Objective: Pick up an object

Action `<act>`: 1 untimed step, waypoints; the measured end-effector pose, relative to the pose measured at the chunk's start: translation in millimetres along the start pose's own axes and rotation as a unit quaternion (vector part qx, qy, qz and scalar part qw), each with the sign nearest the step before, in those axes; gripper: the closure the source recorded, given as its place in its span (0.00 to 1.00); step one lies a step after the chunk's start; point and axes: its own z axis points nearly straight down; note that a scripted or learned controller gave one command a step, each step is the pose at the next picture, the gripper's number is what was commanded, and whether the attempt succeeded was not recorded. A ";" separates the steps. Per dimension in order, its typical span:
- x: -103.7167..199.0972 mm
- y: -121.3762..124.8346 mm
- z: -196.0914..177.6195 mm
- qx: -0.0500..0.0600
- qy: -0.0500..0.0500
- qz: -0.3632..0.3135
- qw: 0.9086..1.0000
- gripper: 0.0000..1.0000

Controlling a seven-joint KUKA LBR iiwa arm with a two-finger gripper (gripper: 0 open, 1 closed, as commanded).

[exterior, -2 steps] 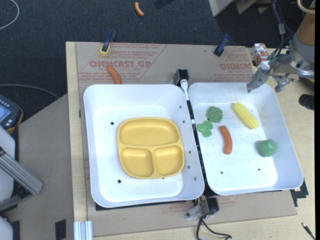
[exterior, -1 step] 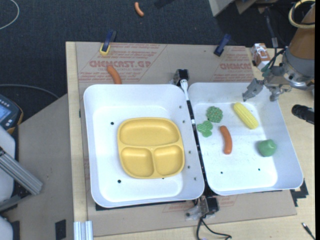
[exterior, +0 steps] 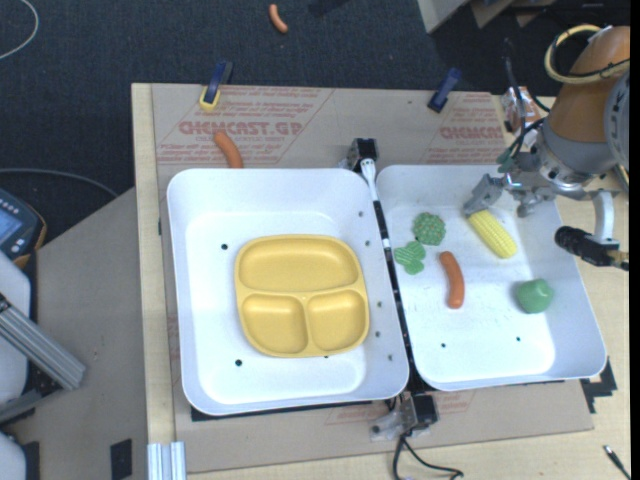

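The right bin (exterior: 560, 353) holds a yellow corn cob (exterior: 494, 234), a green broccoli floret (exterior: 430, 228), a smaller green leafy piece (exterior: 410, 258), an orange-red sausage (exterior: 454, 279) and a green rounded piece (exterior: 533, 295). My gripper (exterior: 503, 204) hangs at the bin's far side, just above the far end of the corn cob. Its two grey fingers (exterior: 479, 199) stand spread apart, open, with nothing between them.
The left bin (exterior: 195, 268) holds a yellow divided plate (exterior: 300, 295). An orange sausage (exterior: 229, 149) lies on the cardboard behind the left bin, and another (exterior: 278, 18) lies on the dark floor. Blue clamps (exterior: 213, 86) grip the board's far edge.
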 end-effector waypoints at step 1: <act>1.0 -0.8 43.1 0.000 0.000 0.000 1.000 0.00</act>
